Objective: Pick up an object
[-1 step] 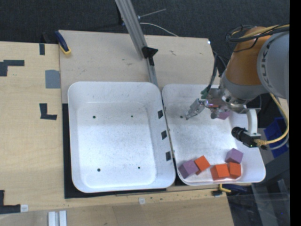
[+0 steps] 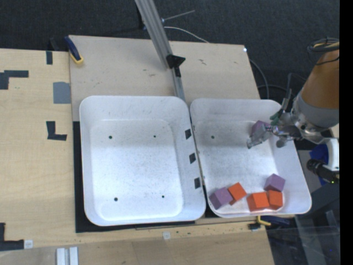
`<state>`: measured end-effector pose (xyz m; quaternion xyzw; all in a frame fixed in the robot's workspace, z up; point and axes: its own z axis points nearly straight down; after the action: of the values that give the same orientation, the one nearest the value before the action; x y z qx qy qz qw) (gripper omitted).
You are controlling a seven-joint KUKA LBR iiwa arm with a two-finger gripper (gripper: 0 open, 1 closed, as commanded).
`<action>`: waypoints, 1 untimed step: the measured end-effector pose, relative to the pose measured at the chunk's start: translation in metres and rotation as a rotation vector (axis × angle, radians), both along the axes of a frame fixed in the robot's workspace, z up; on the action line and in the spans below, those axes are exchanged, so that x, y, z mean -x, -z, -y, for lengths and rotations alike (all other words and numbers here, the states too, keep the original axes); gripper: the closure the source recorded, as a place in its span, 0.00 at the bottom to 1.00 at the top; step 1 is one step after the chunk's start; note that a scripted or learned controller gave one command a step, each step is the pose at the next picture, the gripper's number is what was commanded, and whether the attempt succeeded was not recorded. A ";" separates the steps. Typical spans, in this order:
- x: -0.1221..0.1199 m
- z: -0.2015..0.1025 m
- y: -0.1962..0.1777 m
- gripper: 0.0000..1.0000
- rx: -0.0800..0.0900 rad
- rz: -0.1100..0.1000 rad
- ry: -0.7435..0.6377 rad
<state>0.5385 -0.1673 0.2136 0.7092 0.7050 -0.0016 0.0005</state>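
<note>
My gripper [image 2: 257, 136] hangs over the upper middle of the right bin [image 2: 231, 112], reaching in from the right. A purple block [image 2: 257, 128] sits between its fingers, and the gripper is shut on it. The block appears lifted a little off the bin floor. Along the front of that bin lie more blocks: a purple block [image 2: 220, 196], an orange block [image 2: 237, 191], two orange blocks [image 2: 258, 201] [image 2: 275, 199] side by side, and another purple block [image 2: 274, 182] just behind them.
The left bin [image 2: 88, 148] stands beside the right one, their rims touching. A slanted metal pole [image 2: 157, 29] rises behind the bins. The arm's orange band [image 2: 322, 84] is at the right edge.
</note>
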 end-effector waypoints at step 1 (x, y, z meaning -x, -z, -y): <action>-0.009 0.042 0.125 0.00 -0.002 -0.002 -0.005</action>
<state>0.5479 -0.2091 0.0883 0.7075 0.7068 -0.0018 -0.0010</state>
